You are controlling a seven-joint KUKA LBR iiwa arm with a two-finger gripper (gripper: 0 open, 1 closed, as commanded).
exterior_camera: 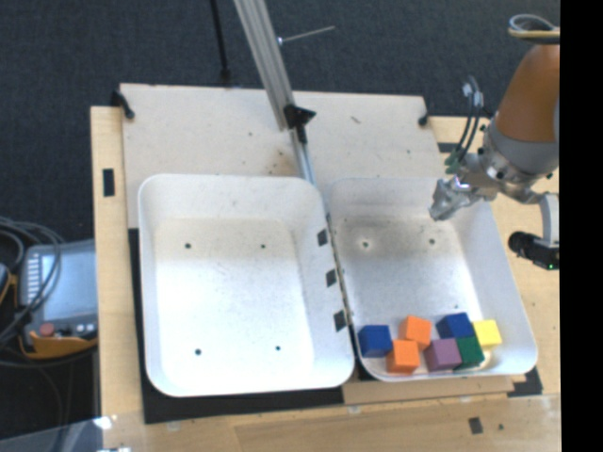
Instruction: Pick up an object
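Several small blocks lie bunched at the near end of the right bin (pixel 490 252): a blue block (pixel 375 339), two orange blocks (pixel 417 329) (pixel 404 355), a purple block (pixel 442 354), a green block (pixel 470 350), a darker blue block (pixel 456 326) and a yellow block (pixel 487 332). My gripper (pixel 446 202) hangs over the far right part of that bin, well away from the blocks. Nothing shows between its fingertips.
The left bin (pixel 151 252) sits beside the right one, with small clips along the shared rim. A slanted metal pole (pixel 268 55) rises from behind the bins. A pendant and cables (pixel 52 299) lie off the bench at left.
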